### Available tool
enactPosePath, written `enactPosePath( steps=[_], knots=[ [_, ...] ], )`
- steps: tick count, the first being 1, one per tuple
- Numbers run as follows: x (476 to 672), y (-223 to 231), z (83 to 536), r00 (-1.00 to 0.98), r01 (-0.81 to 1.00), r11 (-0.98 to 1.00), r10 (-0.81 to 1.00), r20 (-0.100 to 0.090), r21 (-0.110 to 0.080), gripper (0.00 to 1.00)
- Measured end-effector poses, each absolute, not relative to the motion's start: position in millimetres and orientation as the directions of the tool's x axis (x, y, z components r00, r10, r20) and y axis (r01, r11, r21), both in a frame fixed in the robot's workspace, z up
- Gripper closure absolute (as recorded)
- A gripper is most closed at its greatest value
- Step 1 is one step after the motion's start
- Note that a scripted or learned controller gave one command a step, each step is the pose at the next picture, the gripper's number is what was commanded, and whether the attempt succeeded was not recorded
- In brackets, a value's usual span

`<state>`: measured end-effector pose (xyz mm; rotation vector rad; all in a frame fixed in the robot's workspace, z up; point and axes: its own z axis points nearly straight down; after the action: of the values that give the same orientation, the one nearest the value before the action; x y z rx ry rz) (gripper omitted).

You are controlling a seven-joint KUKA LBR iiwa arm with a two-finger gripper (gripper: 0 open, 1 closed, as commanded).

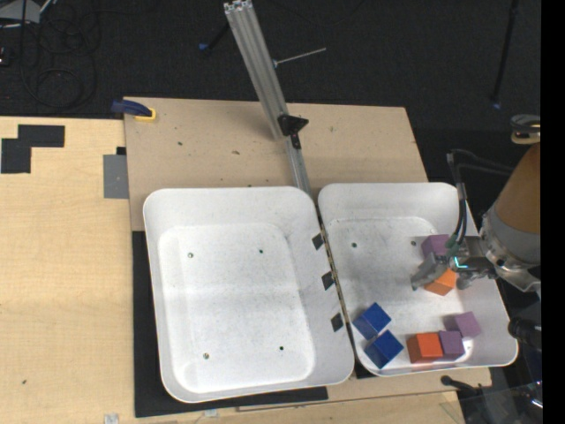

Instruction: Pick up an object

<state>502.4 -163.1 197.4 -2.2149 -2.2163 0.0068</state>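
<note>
We note the left bin (231, 290) first, then two blue blocks (378, 332) in the right bin (388, 203). The gripper (439, 270) stands over an orange block (442, 281) directly beneath its tips, a purple block (433, 246) just behind. We cannot tell its opening, nor whether it grips the orange block.

white bins (238, 210); two blue blocks (372, 318), orange blocks (427, 346), purple blocks (465, 325).

Blocks (415, 338) lie in the right bin (388, 203), seemingly clustered frontward.
</note>
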Motion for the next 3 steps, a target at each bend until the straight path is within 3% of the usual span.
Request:
enactPosePath(
  steps=[1,3],
  knots=[
    [503.4,-164,200,0.002,1.000,-0.002,1.000,0.001,-0.003,0.00],
    [510.3,-159,94,0.003,1.000,-0.003,1.000,0.003,-0.008,0.00]
  ],
)
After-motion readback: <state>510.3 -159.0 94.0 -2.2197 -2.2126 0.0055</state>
